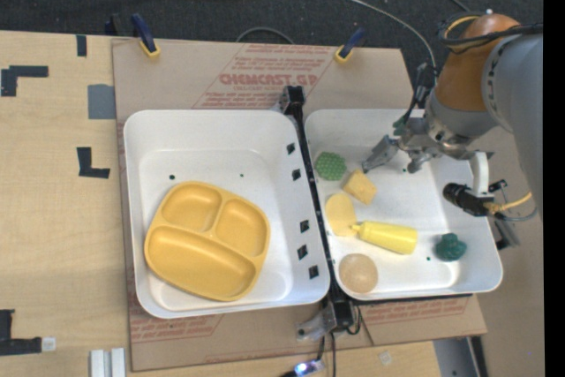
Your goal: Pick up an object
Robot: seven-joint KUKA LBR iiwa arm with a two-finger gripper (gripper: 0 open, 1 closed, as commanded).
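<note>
Cardboard-backed bench, right bin (459,278) crowded: gripper (388,156) hovers spread and empty just right of the yellow wedge (359,187), so closing now risks nudging it into the green ball (330,165).

Yellow divided plate (207,239) in a white bin (141,146) — beside it a yellow bottle (386,235), light-green ball (330,165), dark-green lump (450,247) — tan disc (358,272).

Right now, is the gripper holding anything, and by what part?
Nothing is held. The gripper is open above bare floor of the right bin, with no object between its fingers. The yellow wedge lies close by, apart from it.
</note>
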